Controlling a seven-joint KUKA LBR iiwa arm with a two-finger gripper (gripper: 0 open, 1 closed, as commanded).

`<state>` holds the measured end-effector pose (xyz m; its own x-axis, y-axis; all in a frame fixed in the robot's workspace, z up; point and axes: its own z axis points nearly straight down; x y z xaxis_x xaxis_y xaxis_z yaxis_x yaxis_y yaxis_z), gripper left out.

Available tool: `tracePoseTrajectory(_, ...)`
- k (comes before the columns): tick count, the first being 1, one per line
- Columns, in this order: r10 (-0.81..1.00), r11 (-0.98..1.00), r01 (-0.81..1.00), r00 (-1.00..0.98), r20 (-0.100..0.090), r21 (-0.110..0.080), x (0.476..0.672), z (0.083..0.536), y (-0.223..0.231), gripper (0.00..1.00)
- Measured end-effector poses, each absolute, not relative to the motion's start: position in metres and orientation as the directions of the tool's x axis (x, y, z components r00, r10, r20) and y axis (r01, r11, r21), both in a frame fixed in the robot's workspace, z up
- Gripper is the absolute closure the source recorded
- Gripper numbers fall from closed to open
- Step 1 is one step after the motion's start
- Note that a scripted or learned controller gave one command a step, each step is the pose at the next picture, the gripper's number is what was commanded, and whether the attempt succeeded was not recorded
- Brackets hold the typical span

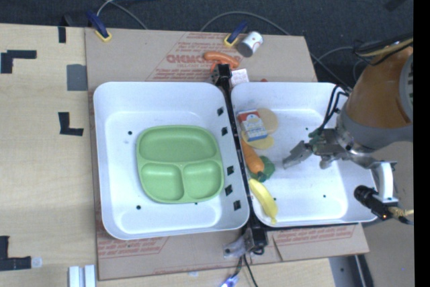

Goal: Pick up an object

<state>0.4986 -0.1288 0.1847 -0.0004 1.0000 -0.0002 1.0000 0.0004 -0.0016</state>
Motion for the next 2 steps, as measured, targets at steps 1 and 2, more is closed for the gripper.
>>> tracePoseTrajectory(1, 1.0, 0.002, 1.0, -0.002, 0.0, -0.002, 0.583, 0.131, -0.098, 0.0)
tracePoseTrajectory(2, 1.0, 0.002, 1.0, -0.002, -0.001, 0.003, 0.64, 0.086, -0.098, 0.0)
